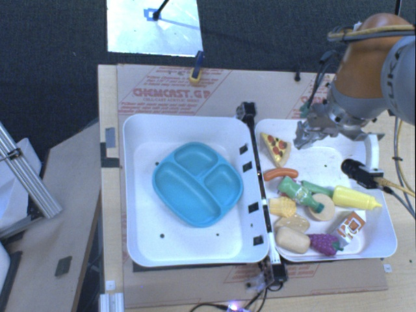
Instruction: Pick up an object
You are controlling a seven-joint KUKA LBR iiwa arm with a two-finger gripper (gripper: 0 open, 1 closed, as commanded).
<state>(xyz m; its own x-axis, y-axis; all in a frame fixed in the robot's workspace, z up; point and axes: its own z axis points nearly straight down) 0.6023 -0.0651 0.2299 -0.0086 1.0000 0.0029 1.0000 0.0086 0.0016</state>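
then, from the left, the surface [162, 86] carried two shallow white bins side by side. the left bin [140, 174] held a blue divided tray [197, 184], lying flat near its middle. past the divider, the right bin [383, 236] held a crowd of toy foods: a pizza slice [275, 148] near its upper left corner, a small sausage [280, 173] just below it, a green bottle [300, 194] lying on its side, a corn piece [283, 207] beside that, a pale bread roll [292, 240] and a bunch of purple grapes [324, 243] along the lower edge, a small carton [350, 227] toward the lower right, and a yellow bottle [356, 199] lying across the right side. the hand [305, 137] hovered over the upper part of the right bin, just right of the pizza slice, with nothing seen between its fingers; how far it was open could not be told from this angle. the pizza slice lay nearest to it and apart from the pile, so it looked the likely pick. it was probably light, stiff plastic, thin and flat against the bin floor, which would make it slippery to pinch; a hold across its narrower width near the crust end seemed best. the sausage, small and round, could roll away under a closing grip.
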